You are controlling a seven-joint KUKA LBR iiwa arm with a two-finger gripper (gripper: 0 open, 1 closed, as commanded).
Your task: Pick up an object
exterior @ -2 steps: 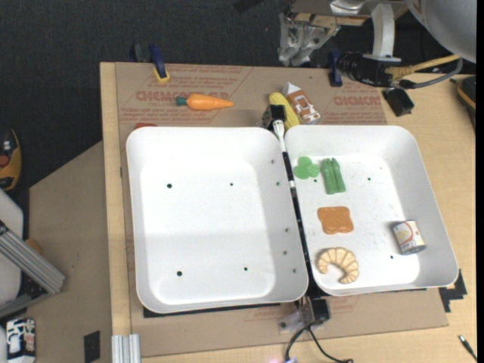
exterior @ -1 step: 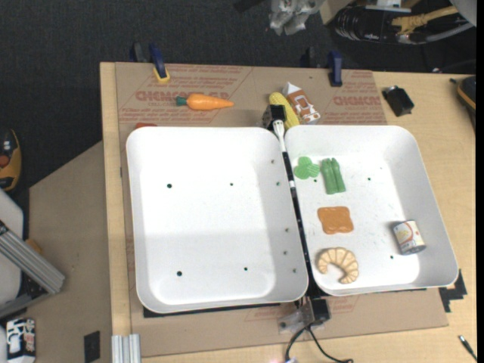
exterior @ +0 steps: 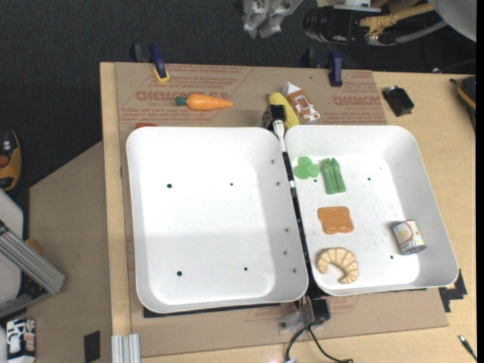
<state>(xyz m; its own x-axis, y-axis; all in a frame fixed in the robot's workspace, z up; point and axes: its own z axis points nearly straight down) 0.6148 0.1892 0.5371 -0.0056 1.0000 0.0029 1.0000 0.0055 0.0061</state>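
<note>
1. Dark carpet surrounds the table (exterior: 393,308), which is topped with a brown printed board clamped at its far edge; two white bins sit on it side by side, edges touching.
2. I see the claw (exterior: 266,17) parked high at the top of my view, over the carpet and well apart from both bins. I read that as a waiting pose before any descent. I cannot tell whether it is wide or narrow from this slant, and I see nothing in it.
3. I count zero items in the left bin (exterior: 151,203). All candidates for the pick lie in the right bin (exterior: 423,180), spaced loosely, which should leave room around each.
4. My count in the right bin is five: one green leafy piece (exterior: 305,168), one green stalk bundle (exterior: 333,175) just beside it, one orange flat slab (exterior: 335,220), one croissant (exterior: 338,264), one small can (exterior: 408,237) lying on its side.
5. Outside the bins, on the board, I count one carrot (exterior: 204,103), plus a yellow piece and a small carton bunched at the bins' far junction (exterior: 291,108); these look out of reach of a bin pick.
</note>
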